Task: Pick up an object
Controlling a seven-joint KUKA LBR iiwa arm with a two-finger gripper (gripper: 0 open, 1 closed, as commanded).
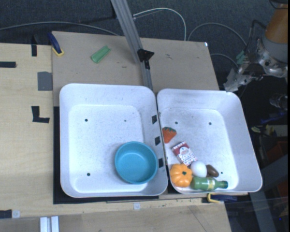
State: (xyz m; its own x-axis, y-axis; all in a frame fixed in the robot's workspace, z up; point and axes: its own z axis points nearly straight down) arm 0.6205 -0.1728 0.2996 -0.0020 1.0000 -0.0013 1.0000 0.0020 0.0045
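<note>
Bench bins: left bin holds bowl; right bin toy foods.

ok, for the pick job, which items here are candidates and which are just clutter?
Candidates, in the bins:
blue bowl in the left bin
right bin: strawberry, red packet, orange pumpkin, white egg, green bottle, small brown item

Lying about, outside the bins:
green block on the bench
blue-and-yellow clamp

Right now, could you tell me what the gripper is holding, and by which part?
Nothing: the gripper hangs outside the right bin, off its far right corner.
</note>
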